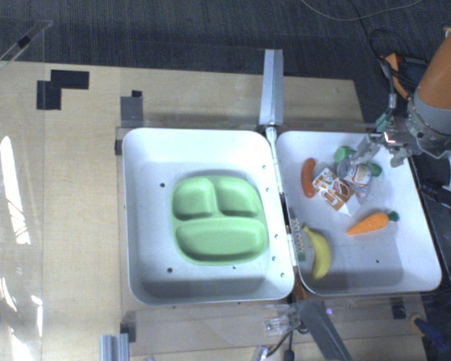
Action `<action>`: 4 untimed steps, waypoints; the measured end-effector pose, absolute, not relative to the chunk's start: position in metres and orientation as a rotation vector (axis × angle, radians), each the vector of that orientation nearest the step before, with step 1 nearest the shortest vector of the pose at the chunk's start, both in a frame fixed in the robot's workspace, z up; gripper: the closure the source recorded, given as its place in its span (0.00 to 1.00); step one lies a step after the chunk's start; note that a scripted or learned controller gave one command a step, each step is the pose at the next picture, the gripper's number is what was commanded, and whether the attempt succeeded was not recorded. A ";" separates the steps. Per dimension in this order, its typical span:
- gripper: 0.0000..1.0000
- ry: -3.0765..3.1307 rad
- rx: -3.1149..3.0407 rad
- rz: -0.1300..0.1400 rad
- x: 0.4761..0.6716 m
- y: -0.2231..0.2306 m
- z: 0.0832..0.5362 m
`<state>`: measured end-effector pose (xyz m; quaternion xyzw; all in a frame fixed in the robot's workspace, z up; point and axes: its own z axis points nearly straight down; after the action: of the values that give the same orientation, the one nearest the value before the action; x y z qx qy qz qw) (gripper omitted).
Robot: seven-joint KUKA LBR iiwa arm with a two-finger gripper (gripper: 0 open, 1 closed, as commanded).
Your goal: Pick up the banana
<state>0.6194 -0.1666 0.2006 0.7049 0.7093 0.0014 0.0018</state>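
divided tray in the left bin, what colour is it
Light green tray, in the camera view.

A robotics lab — bolted white bins (135,201), loose cables (361,13), wooden bench (60,201).

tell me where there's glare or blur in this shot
Camera view: bright glare streaks on the clear sheet at far left; the gripper looks soft and blurred over the right bin; the banana and green tray are evenly lit, soft shadows.

Above the shallow white right bin (428,277), the grey arm with its orange band (445,81) is cut off by the right edge. Its pincer (364,150) is too blurred to read the finger spacing.
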 end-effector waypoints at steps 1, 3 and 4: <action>0.00 2.385 1.999 0.028 0.621 -0.108 0.139; 0.00 2.811 1.351 0.009 0.568 -0.093 0.096; 0.00 2.849 1.308 0.006 0.509 -0.047 0.186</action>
<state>0.5091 -0.0471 0.1860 0.4173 0.9088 0.0018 0.0035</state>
